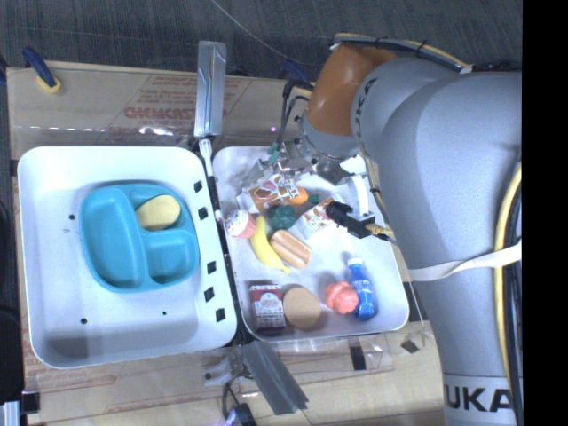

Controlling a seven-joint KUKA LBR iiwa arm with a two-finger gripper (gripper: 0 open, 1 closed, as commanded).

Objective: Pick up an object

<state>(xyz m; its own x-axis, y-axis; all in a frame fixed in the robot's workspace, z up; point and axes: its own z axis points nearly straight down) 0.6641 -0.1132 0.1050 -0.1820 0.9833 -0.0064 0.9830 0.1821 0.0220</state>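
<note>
The right bin [390,264] holds several small items. A yellow banana [260,243] lies beside a hot dog [291,248], with a dark green piece [284,216] just above them. An orange packet [273,194] lies at the bin's far end. My gripper [282,174] hangs low over that far end, right above the orange packet and the green piece. The grey arm [444,167] and its orange band [342,91] hide the bin's right side. I see no item lifted clear of the bin.
Near the right bin's front lie a dark red box [265,304], a tan round piece [303,307], a pink-red toy [340,297] and a blue bottle [361,288]. The left bin [53,309] holds a blue divided tray [124,238] with a yellow lump [159,211] in it.
</note>
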